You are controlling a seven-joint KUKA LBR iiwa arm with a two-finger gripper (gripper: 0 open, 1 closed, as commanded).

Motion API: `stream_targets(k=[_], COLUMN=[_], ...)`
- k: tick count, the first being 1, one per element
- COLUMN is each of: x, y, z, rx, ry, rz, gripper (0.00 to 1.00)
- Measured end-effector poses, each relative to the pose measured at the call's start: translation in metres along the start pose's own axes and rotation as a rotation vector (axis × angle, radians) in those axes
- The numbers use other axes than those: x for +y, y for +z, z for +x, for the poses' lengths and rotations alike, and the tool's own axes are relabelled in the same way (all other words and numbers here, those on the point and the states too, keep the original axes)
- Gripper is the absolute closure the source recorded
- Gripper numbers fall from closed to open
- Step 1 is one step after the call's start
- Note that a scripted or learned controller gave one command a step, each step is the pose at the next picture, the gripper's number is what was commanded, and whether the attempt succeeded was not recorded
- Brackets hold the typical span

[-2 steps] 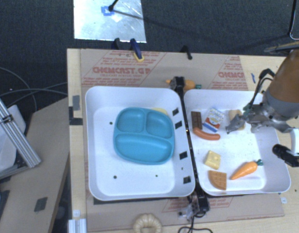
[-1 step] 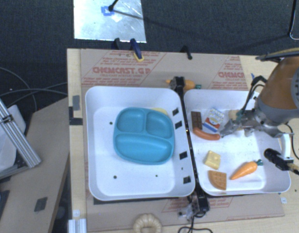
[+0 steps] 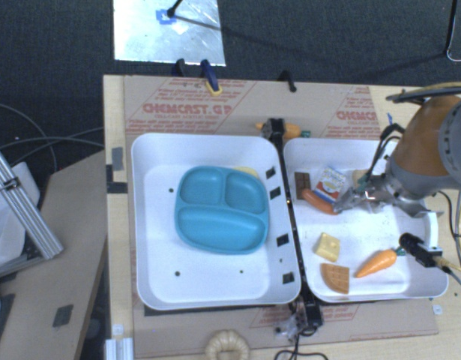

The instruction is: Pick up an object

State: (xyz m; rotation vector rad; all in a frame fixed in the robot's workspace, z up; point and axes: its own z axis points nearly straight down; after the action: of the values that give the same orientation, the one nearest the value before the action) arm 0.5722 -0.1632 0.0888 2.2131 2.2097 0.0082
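My gripper (image 3: 355, 196) is low in the right bin (image 3: 365, 150), at its upper middle, reaching in from the right. Its tip is right beside a clear crinkled packet (image 3: 331, 181) and the end of an orange-red sausage (image 3: 317, 200); whether it touches either is unclear. A brown block (image 3: 302, 180) lies to the left of them. Nearer the front lie a yellow cheese piece (image 3: 328, 246), a round tan waffle (image 3: 336, 277) and an orange carrot (image 3: 375, 262).
The left bin (image 3: 155, 201) holds a blue divided plate (image 3: 221, 208) with a small yellow thing (image 3: 249, 171) at its far edge. A black divider with clips (image 3: 284, 216) runs between the bins. The arm (image 3: 432, 145) overhangs the right bin's right side.
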Motion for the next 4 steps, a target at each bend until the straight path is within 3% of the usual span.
stream_targets(k=[1,4], x=[-0.002,0.008], y=[-0.007,-0.138], z=[0.002,-0.013], rx=[0.004,0.005], ry=[-0.002,-0.006], rz=[0.009,0.008], gripper=[1.00,1.00])
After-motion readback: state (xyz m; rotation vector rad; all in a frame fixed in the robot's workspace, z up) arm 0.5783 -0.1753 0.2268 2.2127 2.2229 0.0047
